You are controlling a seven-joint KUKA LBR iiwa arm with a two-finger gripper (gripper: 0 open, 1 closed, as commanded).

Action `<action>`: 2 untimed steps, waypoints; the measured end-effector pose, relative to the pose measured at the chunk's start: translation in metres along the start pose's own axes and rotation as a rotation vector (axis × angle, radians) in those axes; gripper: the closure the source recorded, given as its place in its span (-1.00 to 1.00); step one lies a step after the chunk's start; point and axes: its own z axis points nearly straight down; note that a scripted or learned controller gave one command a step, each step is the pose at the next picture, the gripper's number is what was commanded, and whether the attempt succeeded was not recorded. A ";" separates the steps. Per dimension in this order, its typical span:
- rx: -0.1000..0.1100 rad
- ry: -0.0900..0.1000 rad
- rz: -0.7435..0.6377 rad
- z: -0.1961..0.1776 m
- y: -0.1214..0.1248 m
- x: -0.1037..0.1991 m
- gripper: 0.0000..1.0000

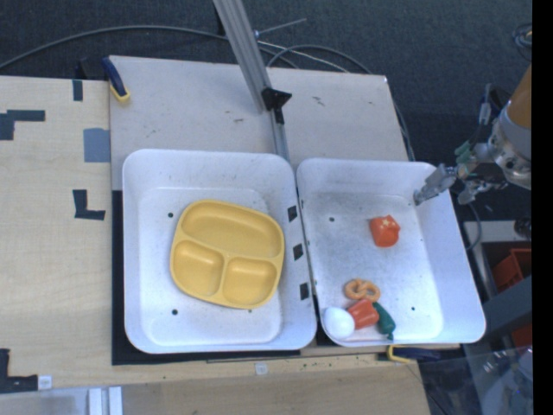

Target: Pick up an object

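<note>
The gripper [449, 181] hangs over the far right edge of the right bin [449, 258], fingers spread with nothing between them. An orange block [384, 231] lies apart near the middle of that bin. Clustered at the bin's near edge are a pretzel [360, 290], a white egg [339, 322] in the near left corner, and a red-and-green vegetable piece [371, 316] touching the egg. The left bin [143, 258] carries a yellow divided plate [227, 253] at its centre

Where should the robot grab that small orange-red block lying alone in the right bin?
Probably across the small orange-red block's two opposite flat sides, coming straight down from above. It sits alone on the right white bin's floor, apart from walls and other items, leaving room for both fingers.
</note>
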 end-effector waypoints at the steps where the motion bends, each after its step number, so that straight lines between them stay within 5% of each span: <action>1: 0.000 0.000 0.000 0.000 0.000 0.000 -1.00; 2: 0.006 0.001 -0.001 0.060 -0.002 0.010 -1.00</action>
